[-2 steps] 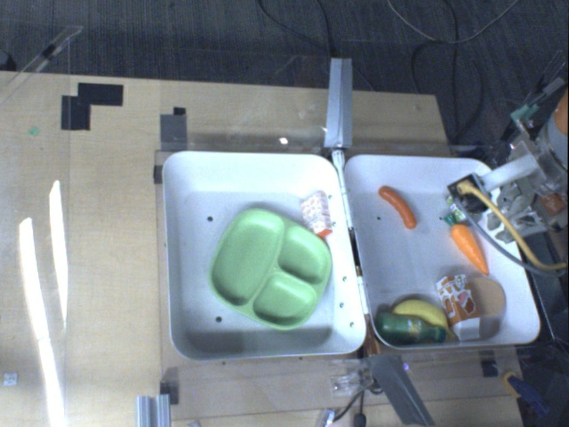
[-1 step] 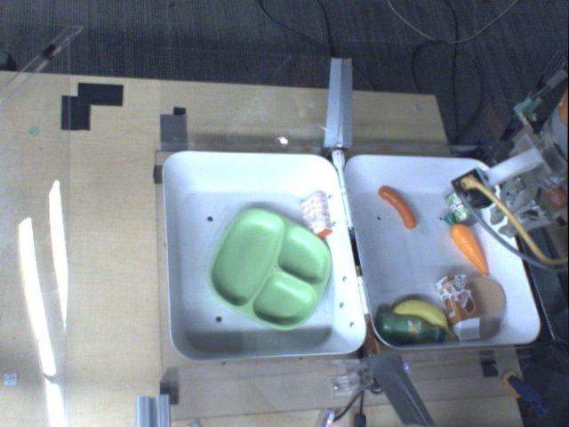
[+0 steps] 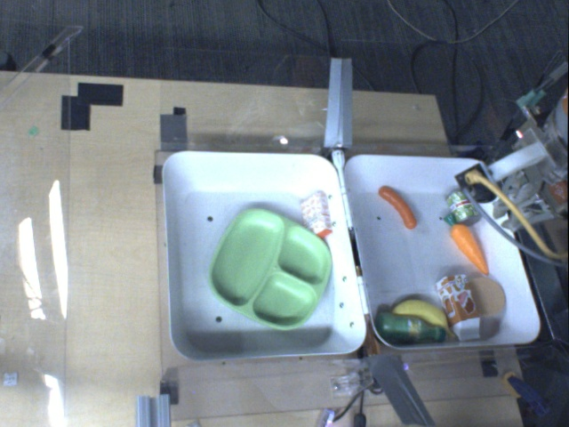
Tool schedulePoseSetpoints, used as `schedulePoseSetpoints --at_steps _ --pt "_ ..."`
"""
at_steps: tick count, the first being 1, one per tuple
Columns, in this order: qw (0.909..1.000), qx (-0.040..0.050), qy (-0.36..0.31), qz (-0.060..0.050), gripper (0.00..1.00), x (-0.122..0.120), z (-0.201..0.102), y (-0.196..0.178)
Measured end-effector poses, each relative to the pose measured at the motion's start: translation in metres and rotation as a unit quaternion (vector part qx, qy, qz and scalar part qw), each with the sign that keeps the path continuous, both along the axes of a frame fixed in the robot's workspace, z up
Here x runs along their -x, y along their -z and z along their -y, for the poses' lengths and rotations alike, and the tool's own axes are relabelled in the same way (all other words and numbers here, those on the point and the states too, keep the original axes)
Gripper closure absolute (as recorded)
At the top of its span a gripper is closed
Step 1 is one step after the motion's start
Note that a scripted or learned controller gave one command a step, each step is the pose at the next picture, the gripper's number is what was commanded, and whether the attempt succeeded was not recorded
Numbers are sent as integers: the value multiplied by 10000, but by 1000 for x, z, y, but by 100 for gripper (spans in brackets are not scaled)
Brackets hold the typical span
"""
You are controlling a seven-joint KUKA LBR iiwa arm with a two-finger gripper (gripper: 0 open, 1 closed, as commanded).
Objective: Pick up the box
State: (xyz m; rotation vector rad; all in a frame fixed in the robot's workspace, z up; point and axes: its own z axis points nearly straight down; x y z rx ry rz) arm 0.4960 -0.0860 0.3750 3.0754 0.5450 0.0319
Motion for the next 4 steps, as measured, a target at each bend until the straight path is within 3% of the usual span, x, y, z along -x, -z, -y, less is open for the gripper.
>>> schedulePoseSetpoints --at_steps 4 --pt "9996 73 -225 144 100 -9 -2 -44"
